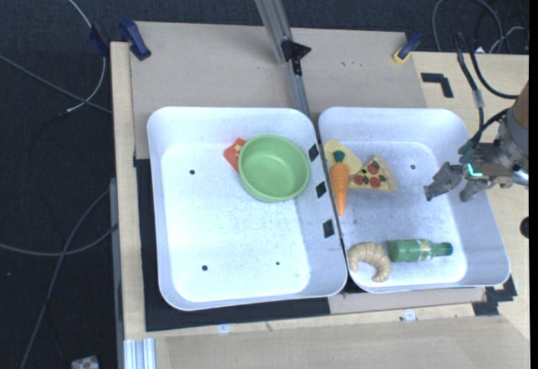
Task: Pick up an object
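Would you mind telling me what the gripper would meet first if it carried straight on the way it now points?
The two-finger gripper points leftward. On that line the flat pizza-slice toy comes first, with bare floor of the right white bin between them; depth is unclear, so it might pass above.

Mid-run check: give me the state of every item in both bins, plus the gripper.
green bowl: upright, in left bin, covering part of an orange item.
carrot: lying flat by right bin's left wall.
pizza slice: flat, beside carrot.
croissant: lying near front edge.
green bottle: on its side, beside croissant.
gripper: over right bin's right side, holding nothing visible.
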Motion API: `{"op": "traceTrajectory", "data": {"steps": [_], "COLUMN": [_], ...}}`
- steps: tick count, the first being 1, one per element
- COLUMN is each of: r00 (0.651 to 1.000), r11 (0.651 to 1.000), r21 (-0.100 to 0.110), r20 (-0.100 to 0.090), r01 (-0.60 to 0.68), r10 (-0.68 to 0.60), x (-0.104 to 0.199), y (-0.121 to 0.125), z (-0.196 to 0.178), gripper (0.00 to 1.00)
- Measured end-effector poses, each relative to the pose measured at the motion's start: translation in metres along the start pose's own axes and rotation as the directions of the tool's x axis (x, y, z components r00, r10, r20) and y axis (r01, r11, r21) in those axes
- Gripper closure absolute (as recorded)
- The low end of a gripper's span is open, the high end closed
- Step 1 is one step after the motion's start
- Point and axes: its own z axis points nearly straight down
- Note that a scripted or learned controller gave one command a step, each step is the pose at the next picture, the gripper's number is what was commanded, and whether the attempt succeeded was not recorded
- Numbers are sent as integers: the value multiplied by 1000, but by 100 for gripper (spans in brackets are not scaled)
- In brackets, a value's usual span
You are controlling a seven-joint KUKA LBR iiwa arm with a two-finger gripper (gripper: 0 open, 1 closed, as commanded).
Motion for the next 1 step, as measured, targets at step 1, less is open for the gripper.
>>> {"op": "traceTrajectory", "data": {"steps": [1], "r00": [1000], "r11": [1000], "r21": [-6], "r20": [1], "r01": [1], "r10": [-1], "x": [0], "y": [1], "z": [-3], "gripper": [0]}}
